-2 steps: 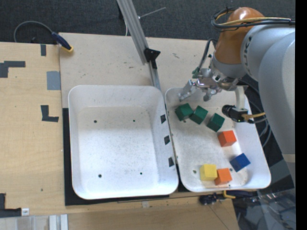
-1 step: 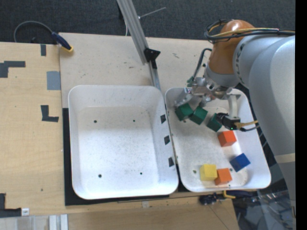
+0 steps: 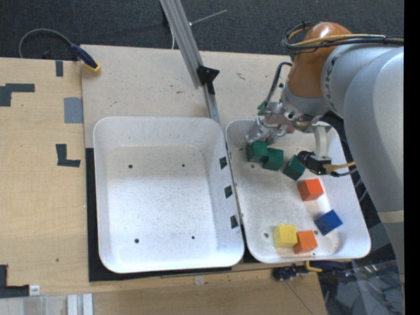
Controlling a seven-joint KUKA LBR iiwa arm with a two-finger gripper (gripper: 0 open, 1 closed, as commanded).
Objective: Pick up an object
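Green blocks lie in the right bin [image 3: 354, 241], at its far end, directly under and just in front of the gripper [image 3: 261, 135]. One green block [image 3: 257, 151] sits at the fingertips, a second green block [image 3: 273, 158] touches it on the side toward the arm, and a third green block [image 3: 293, 168] lies tilted just beyond that. Whether the fingers are apart or closed cannot be told; no block is visibly between them. The gripper hangs low near the bin's far left corner, close to the wall that meets the left bin [image 3: 105, 136], so there is little room on that side. Open white floor lies nearer the camera from the gripper. Farther along that way are an orange block [image 3: 310, 189], a blue block [image 3: 328, 221], a yellow block [image 3: 285, 235] and a second orange block [image 3: 306, 241], the last two touching near the bin's front rim. A slanted metal rail [image 3: 186, 35] stands behind the gripper.
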